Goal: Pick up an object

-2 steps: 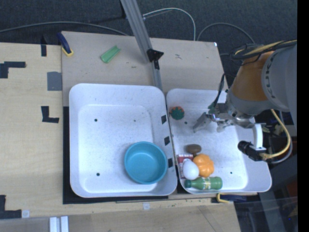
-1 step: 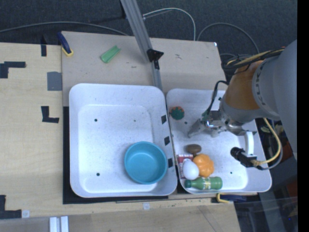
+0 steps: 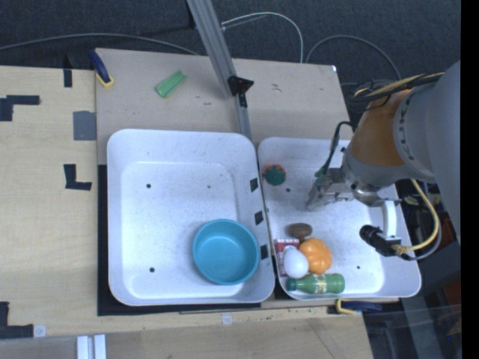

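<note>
My gripper (image 3: pixel 318 199) hangs low over the middle of the right bin (image 3: pixel 374 275), its dark fingers pointing down and left with nothing seen between them. Below it lie a small brown object (image 3: pixel 300 230), an orange fruit (image 3: pixel 316 253), a white egg (image 3: pixel 295 263), a red-and-white item (image 3: pixel 284 245) and a green bottle (image 3: pixel 317 283) along the front wall. A small green and red ball (image 3: pixel 275 174) rests near the bin's back left corner. The left bin (image 3: pixel 150 163) holds a blue bowl (image 3: pixel 225 250).
A grey pole (image 3: pixel 213 40) slants over the bench behind the bins. A green block (image 3: pixel 171 84) and a blue-yellow clamp (image 3: pixel 99 67) lie on the board at the back. Cables loop at the back right, and the arm's body (image 3: pixel 408 137) covers the right bin's far side.
</note>
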`<action>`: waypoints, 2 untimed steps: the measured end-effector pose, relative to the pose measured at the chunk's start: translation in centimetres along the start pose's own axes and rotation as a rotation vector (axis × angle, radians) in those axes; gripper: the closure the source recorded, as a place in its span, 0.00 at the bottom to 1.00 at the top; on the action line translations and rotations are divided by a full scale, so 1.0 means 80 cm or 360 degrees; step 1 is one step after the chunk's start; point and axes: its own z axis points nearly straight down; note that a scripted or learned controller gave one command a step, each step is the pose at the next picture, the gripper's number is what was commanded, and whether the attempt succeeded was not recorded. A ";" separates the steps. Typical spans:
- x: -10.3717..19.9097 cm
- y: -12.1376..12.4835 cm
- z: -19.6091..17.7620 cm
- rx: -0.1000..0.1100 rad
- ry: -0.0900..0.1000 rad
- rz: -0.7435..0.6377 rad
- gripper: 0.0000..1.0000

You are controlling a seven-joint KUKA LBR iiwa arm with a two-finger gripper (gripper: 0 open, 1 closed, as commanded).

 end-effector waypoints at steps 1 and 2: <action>0.008 -0.007 -0.058 -0.0005 0.0000 0.0002 1.00; 0.010 0.005 -0.118 -0.0008 -0.0001 0.0001 1.00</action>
